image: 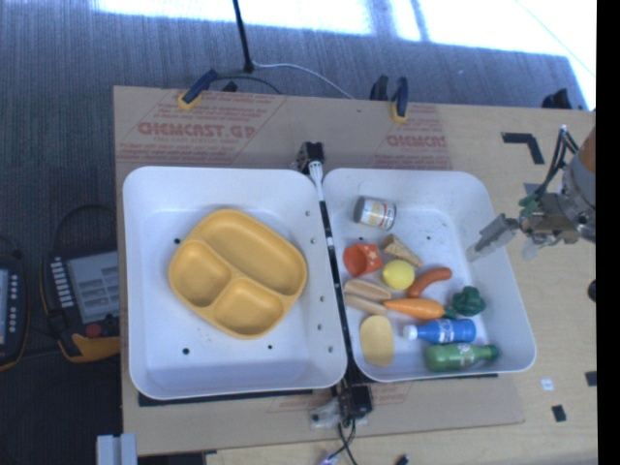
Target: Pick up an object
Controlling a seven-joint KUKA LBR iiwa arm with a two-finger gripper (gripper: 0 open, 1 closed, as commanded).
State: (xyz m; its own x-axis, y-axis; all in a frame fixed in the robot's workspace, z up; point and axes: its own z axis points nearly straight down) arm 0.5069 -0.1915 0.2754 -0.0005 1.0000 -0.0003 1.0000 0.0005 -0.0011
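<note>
Tool (499,235) hangs open and holding nothing at the right bin's (504,216) rim, so you have every toy left to grab.

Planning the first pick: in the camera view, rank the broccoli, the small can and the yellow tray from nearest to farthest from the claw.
1. Broccoli, right bin, just below-left of the claw.
2. Small can, right bin's upper left.
3. Yellow tray, left bin, farthest.

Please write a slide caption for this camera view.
Gripper above right bin of toy foods; yellow tray in left bin.
</note>
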